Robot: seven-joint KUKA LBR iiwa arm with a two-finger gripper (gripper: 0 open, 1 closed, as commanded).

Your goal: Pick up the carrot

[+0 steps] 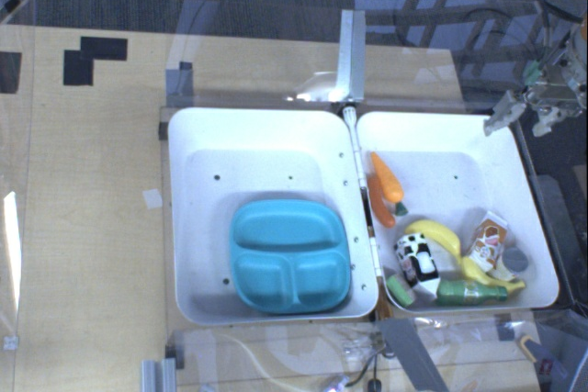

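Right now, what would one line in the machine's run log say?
stage: approach | carrot: lying in right bin, by the divider | pincer: over the bin's far right corner, apart from carrot | picked up: no

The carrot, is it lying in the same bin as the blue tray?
No, the carrot lies in the right bin, against its left wall, while the blue tray sits in the left bin.

The carrot [386,182], orange with what seems a darker second piece at its lower end, lies flat and slanted, well apart from the pincer [524,113], down-left of it.
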